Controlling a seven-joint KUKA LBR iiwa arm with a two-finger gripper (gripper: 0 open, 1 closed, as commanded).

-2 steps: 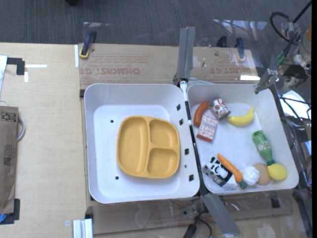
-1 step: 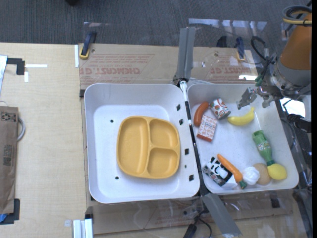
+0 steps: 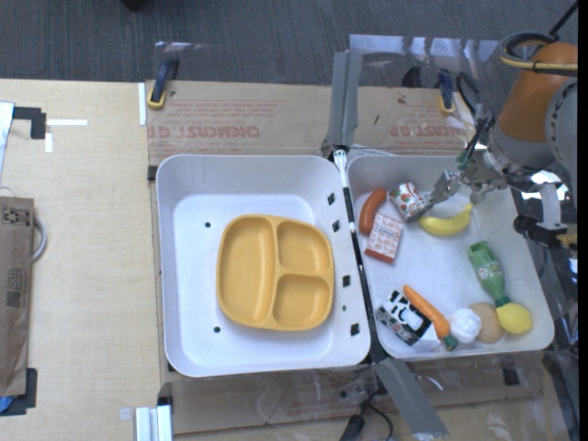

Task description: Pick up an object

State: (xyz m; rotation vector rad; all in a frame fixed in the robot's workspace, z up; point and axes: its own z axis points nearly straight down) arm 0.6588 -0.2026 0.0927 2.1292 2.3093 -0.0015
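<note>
Reaching in over the right bin (image 3: 542, 333), the jaws (image 3: 430, 204) hang low just beside the banana (image 3: 447, 223) and a small wrapped packet (image 3: 405, 197); whether they are spread or pinching anything I cannot tell. Nearby lie a sausage (image 3: 370, 209), carrot (image 3: 427, 311), green bottle (image 3: 485, 269) and lemon (image 3: 514, 318). A yellow tray (image 3: 274, 272) sits in the left bin (image 3: 184, 246).

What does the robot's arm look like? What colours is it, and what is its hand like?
The robot's arm is grey and rounded, with a bright orange band around it above the wrist. Thin cables, one of them green, run down toward its hand. The hand is a small silvery metal gripper with slim dark fingers, much thinner than the chunky arm.
</note>
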